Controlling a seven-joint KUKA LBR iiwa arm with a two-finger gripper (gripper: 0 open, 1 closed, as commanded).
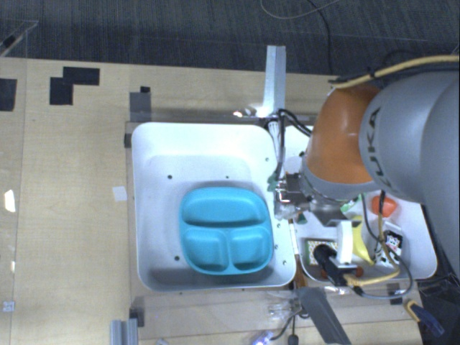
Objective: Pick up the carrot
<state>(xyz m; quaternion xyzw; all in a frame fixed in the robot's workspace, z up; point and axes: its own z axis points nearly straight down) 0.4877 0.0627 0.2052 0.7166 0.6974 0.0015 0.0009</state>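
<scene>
A small orange piece, which looks like the carrot, lies in the right bin just to the right of the arm's wrist. The grey arm with its orange band covers most of that bin. My gripper reaches down into the right bin near its left wall, to the left of the carrot, and the wrist hides most of it. Nothing shows as held.
The left bin holds a blue divided plate towards its front right. In the right bin a yellow thing and a bit of green peek out beside the wrist. A metal post stands behind the bins.
</scene>
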